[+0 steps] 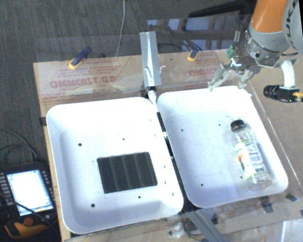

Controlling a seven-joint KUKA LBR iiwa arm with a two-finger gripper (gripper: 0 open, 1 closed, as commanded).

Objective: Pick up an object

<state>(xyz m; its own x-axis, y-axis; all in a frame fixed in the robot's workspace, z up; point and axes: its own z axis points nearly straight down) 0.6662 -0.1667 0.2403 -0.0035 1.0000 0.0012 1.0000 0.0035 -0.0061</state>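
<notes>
At the lower left of the frame, off the bench [49, 89], a pendant [24, 194] with a lit screen lies on the dark floor, its cables looping away to the left.

The left bin [65, 128] fills the lower-left middle of the frame; a dark ribbed mat [127, 171] lies flat on its floor, a little below center. The right bin [197, 139] sits just beside it, their rims touching along the middle. A clear bottle [250, 155] with a black cap lies on its side near the right bin's right wall, cap toward the top of the frame, base toward the lower right corner of the bin. Nothing lies on or against the bottle.

Farther up, the bench's brown board shows behind both bins, with two yellow-handled clamps [79, 57] on its far edge and a grey upright post [150, 60] standing between the bins at their far end.

In the upper right, the arm [271, 4] bends in from the frame's edge, orange band above the wrist. The jaws [228, 78] hang over the far rim of the right bin, spread apart and grasping nothing, well apart from the bottle.
</notes>
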